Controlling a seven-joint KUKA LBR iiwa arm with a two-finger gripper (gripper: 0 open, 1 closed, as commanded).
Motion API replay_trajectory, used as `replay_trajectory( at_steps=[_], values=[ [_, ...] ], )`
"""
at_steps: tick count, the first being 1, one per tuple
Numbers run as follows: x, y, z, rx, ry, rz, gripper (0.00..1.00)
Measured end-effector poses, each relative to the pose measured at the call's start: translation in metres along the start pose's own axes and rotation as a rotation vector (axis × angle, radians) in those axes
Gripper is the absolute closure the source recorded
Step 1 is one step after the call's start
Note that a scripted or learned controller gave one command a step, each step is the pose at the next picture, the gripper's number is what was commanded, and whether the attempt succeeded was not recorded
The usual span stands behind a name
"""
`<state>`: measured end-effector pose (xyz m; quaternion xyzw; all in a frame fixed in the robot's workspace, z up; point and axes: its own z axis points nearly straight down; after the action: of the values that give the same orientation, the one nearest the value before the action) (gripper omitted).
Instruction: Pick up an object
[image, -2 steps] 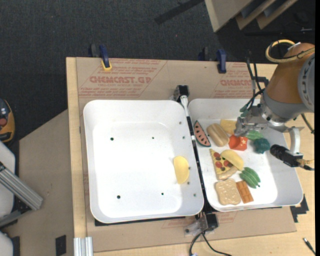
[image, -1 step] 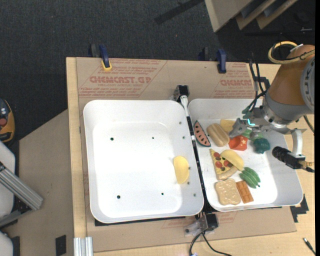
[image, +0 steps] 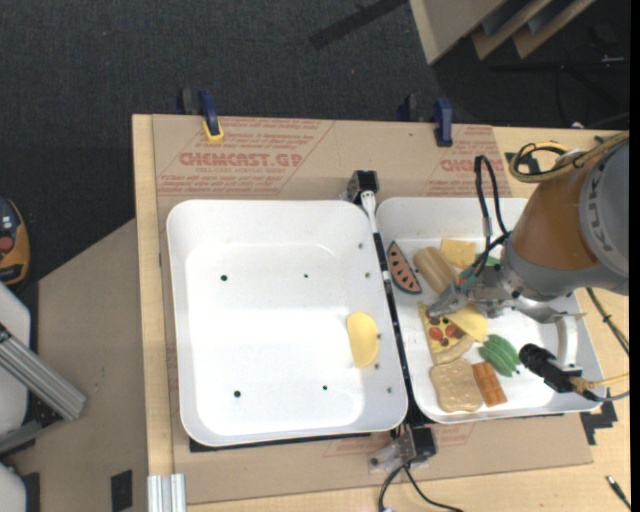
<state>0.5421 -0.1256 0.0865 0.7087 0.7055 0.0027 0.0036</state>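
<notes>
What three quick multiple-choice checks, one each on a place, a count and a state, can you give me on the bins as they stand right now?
1. Where does the yellow lemon-like piece lie?
A. In the left bin, near its right wall
B. In the right bin, among the toy food
C. On the cardboard outside both bins

2. How many blue clamps grip the far edge of the board?
A. One
B. Two
C. Four

3. How does the gripper stand?
A. Raised over the left bin
B. Low in the right bin among the toy food
C. Parked off the bench

Answers:
1 A: it sits alone on the left bin's floor, beside the divider.
2 B: one on the left, a second on the right.
3 B: it is down by the pizza slice in the right bin.
</notes>
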Motion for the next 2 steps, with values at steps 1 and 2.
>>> replay_trajectory(
  at_steps=[1,2],
  values=[
    [0.005,-0.052,-0.004,-0.006,-0.001,-0.001,0.00],
    [0.007,0.022,0.001,0.002,-0.001,-0.008,0.00]
  ],
)
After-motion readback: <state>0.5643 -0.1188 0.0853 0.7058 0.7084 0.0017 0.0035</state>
